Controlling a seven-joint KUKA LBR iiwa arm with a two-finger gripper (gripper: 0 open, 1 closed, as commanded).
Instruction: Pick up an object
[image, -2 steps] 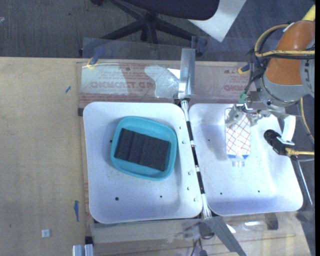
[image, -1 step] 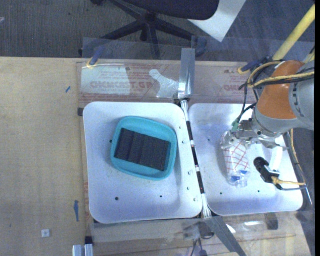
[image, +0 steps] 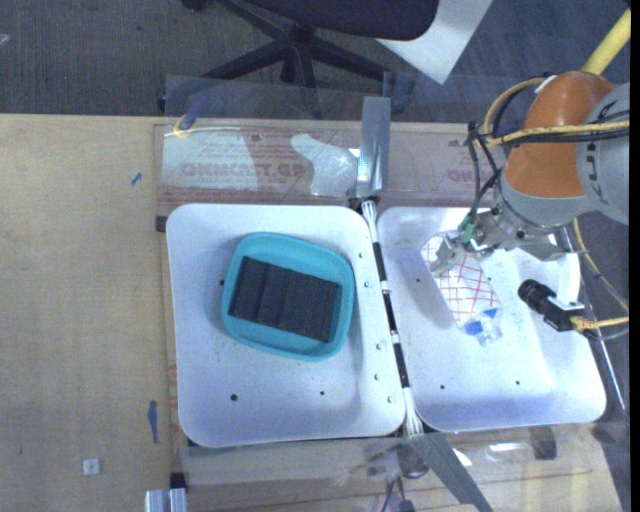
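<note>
In the right bin (image: 520, 385) lies a white item with a red grid pattern (image: 470, 285). A small blue and clear piece (image: 483, 325) rests just below it. My gripper (image: 464, 241) hangs over the upper left of this bin, right at the top edge of the red-grid item, under the orange band of the arm (image: 552, 135). Whether it touches the item is unclear. The left bin (image: 270, 410) holds a teal tray (image: 287, 295) with a dark rectangular block (image: 284, 297) lying in it.
A black plug on a yellow cable (image: 545, 302) hangs over the right side of the right bin. A metal divider (image: 374, 160) stands at the back between the bins. Wooden bench (image: 70, 300) extends to the left.
</note>
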